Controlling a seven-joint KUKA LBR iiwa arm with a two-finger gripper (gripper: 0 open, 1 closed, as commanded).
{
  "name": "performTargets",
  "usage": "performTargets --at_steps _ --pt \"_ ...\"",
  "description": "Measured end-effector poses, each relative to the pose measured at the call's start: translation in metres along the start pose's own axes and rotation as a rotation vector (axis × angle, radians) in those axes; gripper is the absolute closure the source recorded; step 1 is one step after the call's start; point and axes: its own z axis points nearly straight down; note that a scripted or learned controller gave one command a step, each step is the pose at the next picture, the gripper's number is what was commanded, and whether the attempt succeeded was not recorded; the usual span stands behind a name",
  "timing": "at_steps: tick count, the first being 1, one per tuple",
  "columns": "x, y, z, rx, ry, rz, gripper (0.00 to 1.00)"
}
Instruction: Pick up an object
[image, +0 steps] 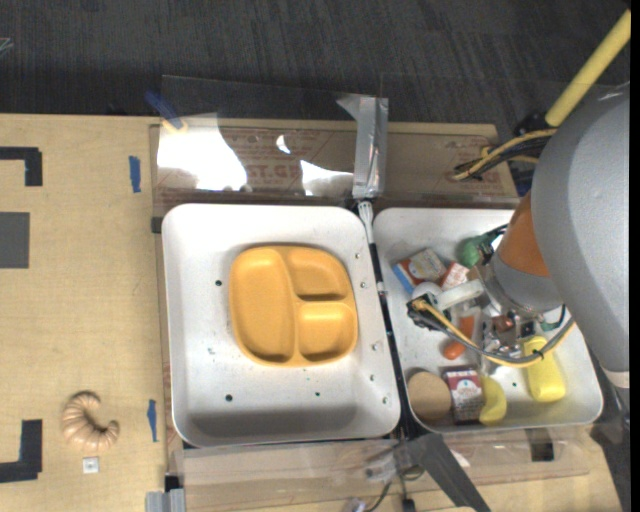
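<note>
Just end effector (490, 335) above toys (470, 385).

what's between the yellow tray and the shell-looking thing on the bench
In the camera view, bare white floor and the rim of the left bin, then bare bench, separate the yellow tray from the shell-like object.

I could not read a single word, number or brand anywhere from my remote feed. The small red-and-white packet (464, 391), lying just below the gripper (487, 322) toward the near rim of the right bin (583, 408), carried print, but it was too blurred for me to make out. The red-labelled item (425, 266) just up and to the left of the gripper was equally unreadable.
</note>
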Motion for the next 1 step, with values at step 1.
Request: performTargets --at_steps 1 --pt "-0.0209 -0.054 -0.0862 0.002 -0.004 -0.24 0.0"
